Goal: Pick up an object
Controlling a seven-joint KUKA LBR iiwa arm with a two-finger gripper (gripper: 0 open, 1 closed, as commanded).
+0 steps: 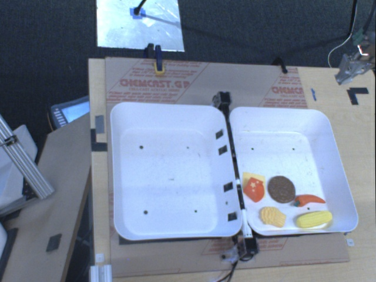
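Note:
The right bin (282, 128) holds several toy foods clustered in its near part. A yellow and red wedge (254, 187) lies by the bin's left wall. Right of it sits a brown round disc (281, 188). A red chili pepper (309, 200) lies just right of the disc. Along the near wall are a yellow ridged piece (272, 217) and a yellow corn cob (314, 219). The pieces sit close together, and the pepper touches the disc's edge.
The left bin (170, 169) adjoins the right one along a black clipped seam (232, 169). Both rest on a cardboard sheet (200, 78). A grey metal fitting with a cable (354, 63) sits at the far right. A shiny plate (140, 16) lies beyond the bench.

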